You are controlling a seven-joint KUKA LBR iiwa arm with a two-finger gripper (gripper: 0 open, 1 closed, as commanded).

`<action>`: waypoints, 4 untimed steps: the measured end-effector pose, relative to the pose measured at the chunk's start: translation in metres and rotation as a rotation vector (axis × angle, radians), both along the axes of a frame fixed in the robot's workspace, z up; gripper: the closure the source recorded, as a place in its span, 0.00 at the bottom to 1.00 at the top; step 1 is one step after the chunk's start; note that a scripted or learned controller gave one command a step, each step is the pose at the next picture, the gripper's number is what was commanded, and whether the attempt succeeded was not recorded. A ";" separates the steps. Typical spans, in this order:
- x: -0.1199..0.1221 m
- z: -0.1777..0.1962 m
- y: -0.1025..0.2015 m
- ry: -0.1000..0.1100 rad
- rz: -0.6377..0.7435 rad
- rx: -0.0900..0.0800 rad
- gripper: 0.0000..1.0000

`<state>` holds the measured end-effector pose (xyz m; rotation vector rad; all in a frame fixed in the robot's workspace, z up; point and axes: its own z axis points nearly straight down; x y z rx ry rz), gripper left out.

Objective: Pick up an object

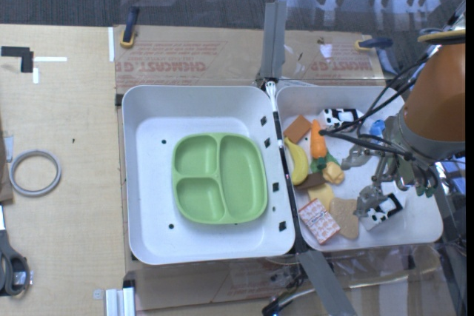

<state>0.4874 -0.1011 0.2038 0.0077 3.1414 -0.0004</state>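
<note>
Wooden bench (67, 233) bears two white bins (144, 233), a tape roll (33, 172), scissors (11, 270)

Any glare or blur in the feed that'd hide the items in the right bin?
Camera view: glare streaks only the clear panel behind the bins; right bin evenly lit with soft shadows; banana and carrot sharp enough; gripper slightly soft, cables crossing it.

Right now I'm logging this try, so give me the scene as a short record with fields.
left bin: holds a green divided plate
right bin: pile of toy food, with banana, carrot and cracker
arm: over the right bin
claw: low in the right bin, by a black-and-white toy
hold: cannot tell
</note>
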 end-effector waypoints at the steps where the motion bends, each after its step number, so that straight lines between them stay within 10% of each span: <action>1: 0.064 -0.078 0.009 -0.001 -0.195 0.000 0.00; 2: 0.153 -0.111 -0.004 -0.004 -0.321 0.000 0.00; 3: 0.155 -0.100 -0.003 -0.009 -0.317 -0.001 1.00; 4: 0.140 -0.012 0.076 -0.003 -0.607 0.000 1.00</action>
